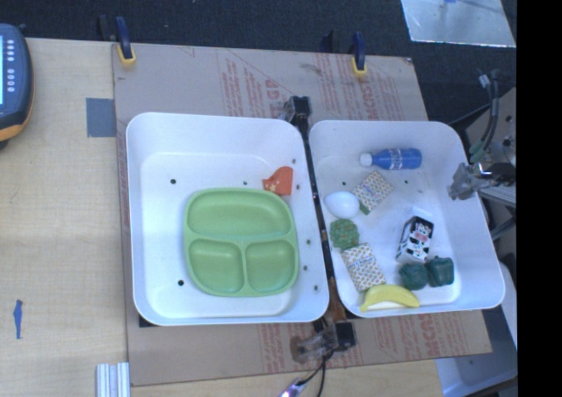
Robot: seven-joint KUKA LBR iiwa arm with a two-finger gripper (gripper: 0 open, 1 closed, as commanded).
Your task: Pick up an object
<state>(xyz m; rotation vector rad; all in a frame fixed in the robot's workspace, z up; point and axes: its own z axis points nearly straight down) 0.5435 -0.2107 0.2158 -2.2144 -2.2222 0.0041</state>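
Gripper (465, 181) at right bin's (474, 237) right rim — grip state unreadable. Your nearest target: blue bottle (392, 158), lying crosswise, to gripper's left.

You are looking at a robotics laboratory workcell. Two shallow white bins (219, 220) sit side by side on a cardboard sheet (263, 79) fixed to a wooden bench (53, 237) by blue-handled clamps (124, 39). The right bin holds toy test objects, among them a plastic banana (391, 297) and a small blue bottle (392, 158). A handheld control pendant (13, 79) rests at the bench's left edge
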